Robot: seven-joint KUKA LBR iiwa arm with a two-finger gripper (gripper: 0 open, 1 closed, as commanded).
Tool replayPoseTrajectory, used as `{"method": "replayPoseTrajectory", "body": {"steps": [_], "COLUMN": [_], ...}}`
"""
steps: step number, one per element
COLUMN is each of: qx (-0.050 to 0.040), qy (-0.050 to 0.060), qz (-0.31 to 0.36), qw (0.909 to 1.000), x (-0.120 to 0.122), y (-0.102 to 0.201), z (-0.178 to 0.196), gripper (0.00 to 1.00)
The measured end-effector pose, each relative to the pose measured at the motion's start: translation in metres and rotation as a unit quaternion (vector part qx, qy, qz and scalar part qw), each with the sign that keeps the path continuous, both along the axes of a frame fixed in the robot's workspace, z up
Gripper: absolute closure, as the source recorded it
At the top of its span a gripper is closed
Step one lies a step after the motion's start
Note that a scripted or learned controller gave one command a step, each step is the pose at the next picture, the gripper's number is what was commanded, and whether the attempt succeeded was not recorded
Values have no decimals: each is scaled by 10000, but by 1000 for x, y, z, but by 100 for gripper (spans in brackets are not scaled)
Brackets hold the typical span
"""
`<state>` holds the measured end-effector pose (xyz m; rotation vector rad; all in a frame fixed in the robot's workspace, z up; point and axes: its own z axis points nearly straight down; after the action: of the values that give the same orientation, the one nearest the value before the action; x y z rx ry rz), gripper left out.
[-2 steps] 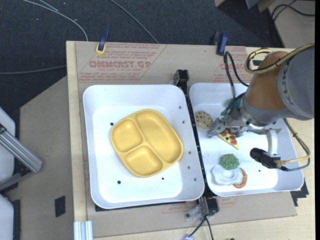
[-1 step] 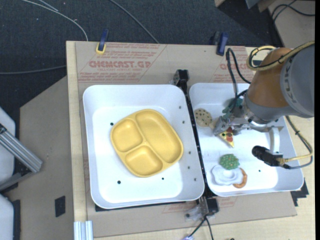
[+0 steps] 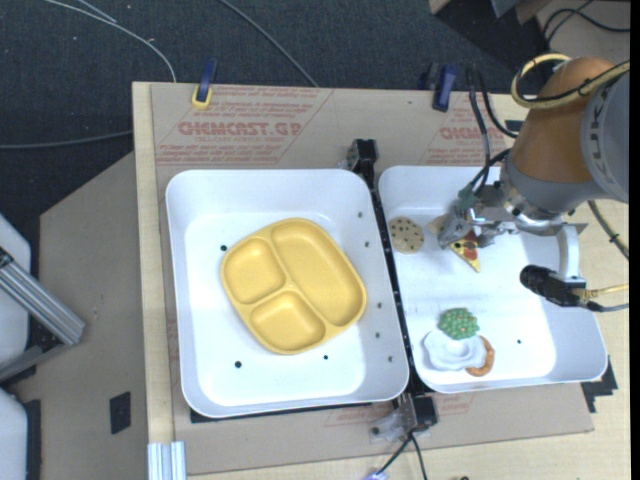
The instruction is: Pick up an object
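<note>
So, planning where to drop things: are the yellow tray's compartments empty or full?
Empty. The yellow tray in the left bin shows three bare compartments.

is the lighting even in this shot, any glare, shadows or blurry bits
Camera view: lighting is soft and even; the white bins are bright but keep detail, with no hard glare. The yellow tray casts only a faint shadow. The cookie and broccoli are fairly sharp. Around the gripper it is darker and slightly soft, so the small item there is hard to make out.

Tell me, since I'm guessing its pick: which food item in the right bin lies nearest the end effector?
The yellow-and-red pizza slice, right at the end effector; the cookie and broccoli lie farther off.
</note>
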<state>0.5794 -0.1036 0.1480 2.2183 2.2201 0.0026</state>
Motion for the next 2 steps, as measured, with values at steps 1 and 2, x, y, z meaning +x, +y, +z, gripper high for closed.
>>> {"method": "replayPoseTrajectory", "body": {"steps": [1, 2], "qx": [-2, -5], "qy": [-3, -8], "qz": [-1, 2], "qw": [10000, 10000], "x": [-7, -8], "y": [-3, -7], "z": [58, 120], "gripper": [100, 100]}}
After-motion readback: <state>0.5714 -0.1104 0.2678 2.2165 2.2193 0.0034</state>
